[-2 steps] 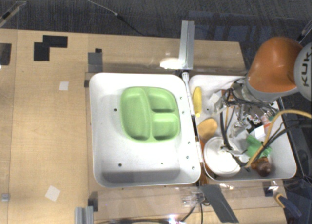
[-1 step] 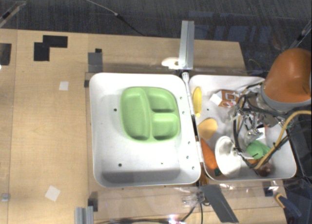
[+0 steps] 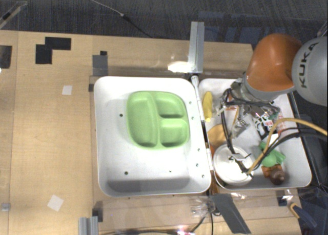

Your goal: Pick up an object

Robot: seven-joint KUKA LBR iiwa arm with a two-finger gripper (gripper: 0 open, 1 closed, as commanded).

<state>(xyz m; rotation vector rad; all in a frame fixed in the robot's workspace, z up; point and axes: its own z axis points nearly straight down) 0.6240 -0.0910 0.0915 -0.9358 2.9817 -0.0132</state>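
The arm's gripper [image 3: 245, 116] hangs over the far part of the right bin [image 3: 302, 177]; how it stands I cannot tell. The banana [image 3: 207, 105] lies just to its left along the bin's left wall, long axis running far to near.

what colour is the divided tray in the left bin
Light green. The divided tray lies in the left bin, clearest in the camera view.
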